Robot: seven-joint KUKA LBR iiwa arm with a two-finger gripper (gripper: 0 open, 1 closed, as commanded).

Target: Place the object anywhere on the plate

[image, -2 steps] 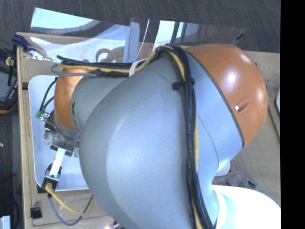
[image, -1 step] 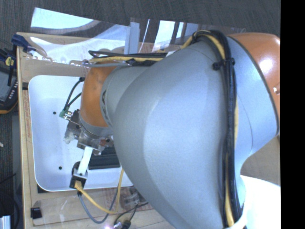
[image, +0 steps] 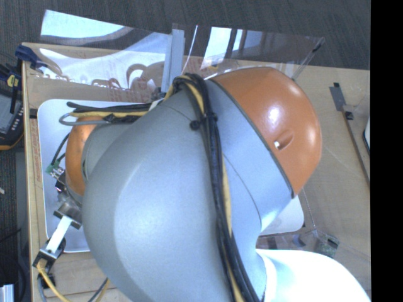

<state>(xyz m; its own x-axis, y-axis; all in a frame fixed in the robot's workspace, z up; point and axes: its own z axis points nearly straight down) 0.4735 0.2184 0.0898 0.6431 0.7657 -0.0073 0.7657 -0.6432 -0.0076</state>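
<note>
My grey arm (image: 170, 200) with its orange band (image: 277, 124) covers most of the camera view and stretches over the left white bin (image: 45, 168). Its bulk hides the plate, the object and whatever lies under the wrist. A black and yellow cable bundle (image: 211, 162) runs along the arm's top. At the lower left a small white fitting with a yellow cable (image: 53, 241) hangs off the wrist end over the bin's left side.
A clear plastic wall (image: 126, 49) stands behind the bins. The wooden bench (image: 340, 168) shows to the right, with a thin dark strap (image: 343, 102) on it. A corner of the right bin (image: 289, 219) peeks out beneath the arm.
</note>
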